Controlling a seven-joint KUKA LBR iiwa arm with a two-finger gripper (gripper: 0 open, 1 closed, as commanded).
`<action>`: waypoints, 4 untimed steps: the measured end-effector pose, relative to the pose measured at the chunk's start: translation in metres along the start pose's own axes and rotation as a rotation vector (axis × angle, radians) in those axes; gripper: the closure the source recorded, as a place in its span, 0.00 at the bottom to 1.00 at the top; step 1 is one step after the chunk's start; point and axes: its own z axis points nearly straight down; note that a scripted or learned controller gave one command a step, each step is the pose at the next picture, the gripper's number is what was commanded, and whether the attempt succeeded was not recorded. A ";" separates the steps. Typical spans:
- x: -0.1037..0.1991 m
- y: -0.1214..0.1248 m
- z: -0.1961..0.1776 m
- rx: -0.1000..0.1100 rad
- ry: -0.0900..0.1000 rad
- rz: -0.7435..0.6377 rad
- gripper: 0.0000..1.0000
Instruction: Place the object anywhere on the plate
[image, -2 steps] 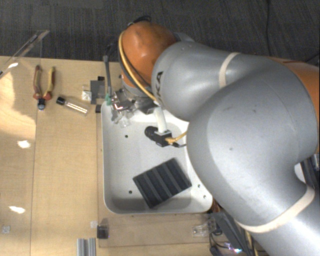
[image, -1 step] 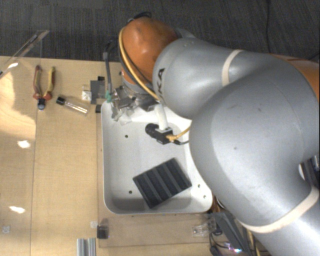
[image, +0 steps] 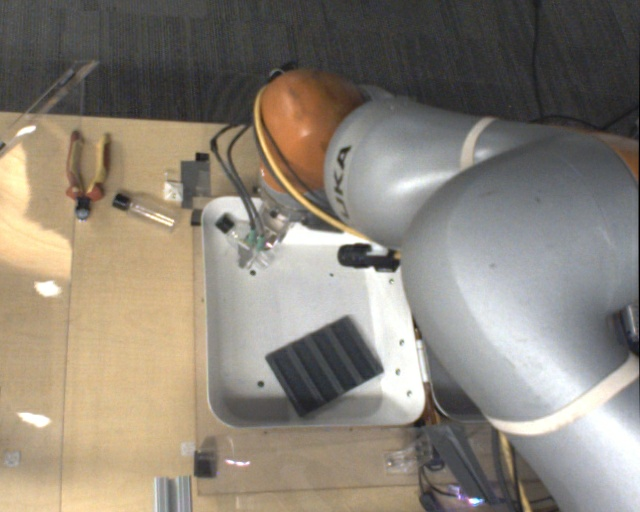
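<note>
The jaws (image: 252, 243) hung over the white bin's (image: 300, 405) far-left corner, and whether they gripped anything could not be told; the dark ribbed object (image: 324, 365) lay flat on the bin floor, well apart from them; by that, the placing seemed barely begun.

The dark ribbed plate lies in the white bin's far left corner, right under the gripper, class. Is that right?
Not quite. The camera view shows the dark ribbed plate in the white bin's near part, well apart from the gripper, which hangs by the far left corner.
</note>
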 end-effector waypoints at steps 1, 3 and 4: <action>0.027 0.013 -0.084 -0.003 0.002 -0.077 1.00; 0.027 0.018 -0.100 -0.004 0.000 -0.442 1.00; 0.027 0.020 -0.112 -0.012 -0.005 -0.441 1.00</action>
